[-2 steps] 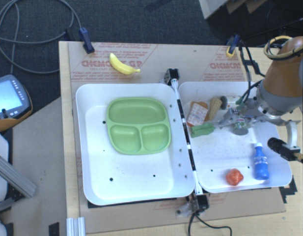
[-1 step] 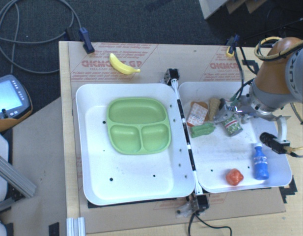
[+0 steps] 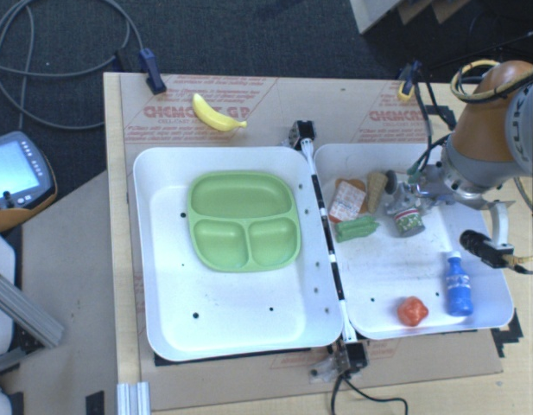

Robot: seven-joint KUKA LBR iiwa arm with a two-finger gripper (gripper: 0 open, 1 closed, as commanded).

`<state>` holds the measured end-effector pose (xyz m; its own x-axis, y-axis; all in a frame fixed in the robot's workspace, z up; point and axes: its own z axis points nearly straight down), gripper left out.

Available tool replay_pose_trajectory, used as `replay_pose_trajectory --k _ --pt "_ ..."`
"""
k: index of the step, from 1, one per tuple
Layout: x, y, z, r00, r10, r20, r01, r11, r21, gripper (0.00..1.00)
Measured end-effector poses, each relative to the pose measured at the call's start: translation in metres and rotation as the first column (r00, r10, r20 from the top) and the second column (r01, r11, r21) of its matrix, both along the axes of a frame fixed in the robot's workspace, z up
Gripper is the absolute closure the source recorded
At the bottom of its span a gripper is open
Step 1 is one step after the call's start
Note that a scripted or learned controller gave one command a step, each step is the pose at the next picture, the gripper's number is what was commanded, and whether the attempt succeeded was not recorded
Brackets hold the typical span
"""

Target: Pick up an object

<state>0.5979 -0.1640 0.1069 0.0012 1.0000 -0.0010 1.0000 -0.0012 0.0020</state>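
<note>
2 bins; gripper (image 3: pixel 410 217) low in right bin (image 3: pixel 482 314); jaw state unclear.

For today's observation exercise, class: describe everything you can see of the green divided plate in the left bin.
The green divided plate is pale green, looks like smooth plastic, and has rounded corners. It holds three compartments: one wide one along the far side, two smaller ones side by side nearer the camera. It lies flat and upright on the floor of the left bin, toward the bin's far half. Nothing rests in it, and nothing but the bin touches it.
</note>
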Motion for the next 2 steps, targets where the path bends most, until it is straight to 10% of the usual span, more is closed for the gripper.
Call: replay_pose_trajectory --k 1,2 --pt "0.015 0.060 -0.021 1.000 0.002 0.002 -0.002 1.000 0.001 1.00" --pt "0.013 0.123 0.078 1.000 0.003 0.000 -0.003 1.000 0.001 1.00"
